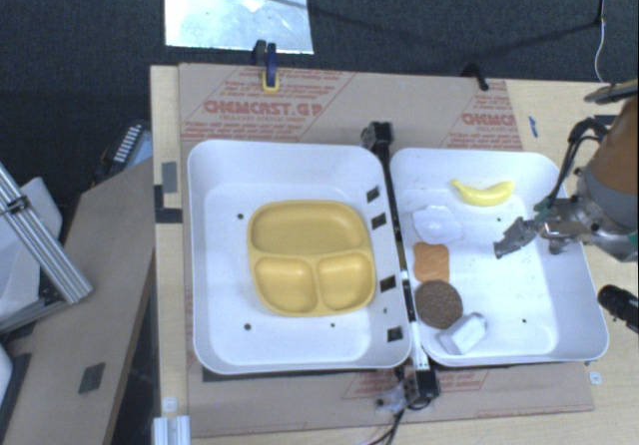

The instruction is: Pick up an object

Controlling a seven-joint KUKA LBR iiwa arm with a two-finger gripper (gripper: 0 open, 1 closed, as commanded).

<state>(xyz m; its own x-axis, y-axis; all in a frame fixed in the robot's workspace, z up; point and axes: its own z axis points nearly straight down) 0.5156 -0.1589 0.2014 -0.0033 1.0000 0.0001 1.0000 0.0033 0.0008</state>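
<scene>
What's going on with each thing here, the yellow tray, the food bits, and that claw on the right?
Tray: upright in the left bin, its three compartments bare.
Banana: lying flat near the right bin's far edge.
Orange piece: lying flat.
Brown disc: lying flat, just below the orange piece.
White piece: lying above the orange piece.
White cup: tipped on its side, near the front edge.
Claw: above the right bin, holding nothing.

We see a yellow divided tray point(305, 256) in the left bin point(215, 233); in the right bin point(569, 323) lie a banana point(482, 193) and a brown cookie point(437, 302); the gripper point(511, 239) hovers above the bin floor.
</scene>
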